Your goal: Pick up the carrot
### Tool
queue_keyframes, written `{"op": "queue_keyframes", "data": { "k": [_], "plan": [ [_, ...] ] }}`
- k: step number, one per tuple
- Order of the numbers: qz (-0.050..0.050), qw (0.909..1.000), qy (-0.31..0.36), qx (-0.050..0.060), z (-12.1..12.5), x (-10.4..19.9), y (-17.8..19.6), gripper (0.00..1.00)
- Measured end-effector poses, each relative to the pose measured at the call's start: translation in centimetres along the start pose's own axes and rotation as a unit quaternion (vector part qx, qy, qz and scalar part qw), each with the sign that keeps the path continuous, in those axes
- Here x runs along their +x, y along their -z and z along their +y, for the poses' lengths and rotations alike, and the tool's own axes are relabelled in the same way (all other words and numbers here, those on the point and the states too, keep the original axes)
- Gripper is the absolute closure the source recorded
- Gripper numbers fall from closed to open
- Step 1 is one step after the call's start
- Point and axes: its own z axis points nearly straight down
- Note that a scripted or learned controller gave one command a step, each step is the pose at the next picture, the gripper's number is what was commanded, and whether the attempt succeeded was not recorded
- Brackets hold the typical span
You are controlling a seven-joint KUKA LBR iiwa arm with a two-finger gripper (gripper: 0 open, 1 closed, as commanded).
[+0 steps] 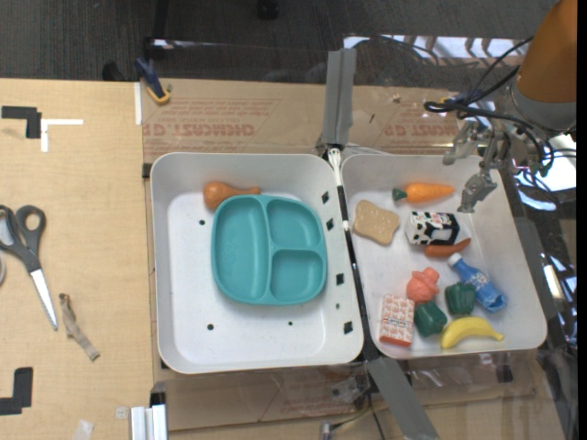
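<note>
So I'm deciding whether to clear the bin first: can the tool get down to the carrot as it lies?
Probably yes. The carrot lies apart from the bread slice and the cow-print carton, uncovered, with the tool just right of it.

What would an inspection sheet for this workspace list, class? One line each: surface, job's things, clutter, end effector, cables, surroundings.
Surface: two white bins, left bin, right bin.
Job's things: carrot lying in right bin's far end.
Clutter: teal plate, drumstick, bread, cow carton, banana.
End effector: end effector above right bin, near carrot, apart from it.
Cables: cables by wrist.
Surroundings: scissors on bench.
</note>
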Motion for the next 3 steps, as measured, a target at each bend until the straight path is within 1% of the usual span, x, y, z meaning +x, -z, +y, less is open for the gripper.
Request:
{"op": "queue_keyframes", "data": {
  "k": [1,2,3],
  "plan": [
    [-0.01,0.9958,-0.091,0.002,-3.2,0.6,-7.1,0.0],
    [-0.015,0.9891,-0.147,0.004,-3.1,-0.3,-7.6,0.0],
    [-0.017,0.9456,-0.325,0.001,-1.0,0.1,-7.8,0.0]
  ]
}}
